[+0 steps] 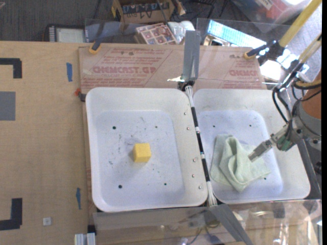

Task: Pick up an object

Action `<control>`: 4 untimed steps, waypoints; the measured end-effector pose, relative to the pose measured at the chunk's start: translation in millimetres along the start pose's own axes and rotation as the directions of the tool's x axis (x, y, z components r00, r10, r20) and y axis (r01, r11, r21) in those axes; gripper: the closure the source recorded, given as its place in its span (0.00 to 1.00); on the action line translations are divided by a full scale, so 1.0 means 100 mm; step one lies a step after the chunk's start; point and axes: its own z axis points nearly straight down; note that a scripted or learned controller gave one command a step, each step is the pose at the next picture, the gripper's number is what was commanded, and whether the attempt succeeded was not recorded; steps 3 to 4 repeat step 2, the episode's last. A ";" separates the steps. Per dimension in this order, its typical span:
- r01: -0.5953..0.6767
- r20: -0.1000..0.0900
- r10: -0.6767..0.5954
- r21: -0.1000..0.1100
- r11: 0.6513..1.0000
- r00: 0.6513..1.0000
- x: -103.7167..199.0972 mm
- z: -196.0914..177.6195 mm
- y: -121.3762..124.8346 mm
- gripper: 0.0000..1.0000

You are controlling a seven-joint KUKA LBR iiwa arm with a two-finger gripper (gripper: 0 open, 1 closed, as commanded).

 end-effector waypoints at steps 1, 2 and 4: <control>0.075 0.008 -0.075 -0.011 0.997 0.997 -0.01 1.29 0.59 0.00; 0.075 0.008 -0.075 -0.010 0.997 0.997 -0.01 1.29 0.59 0.00; 0.075 0.008 -0.075 -0.010 0.997 0.997 -0.01 1.29 0.59 0.00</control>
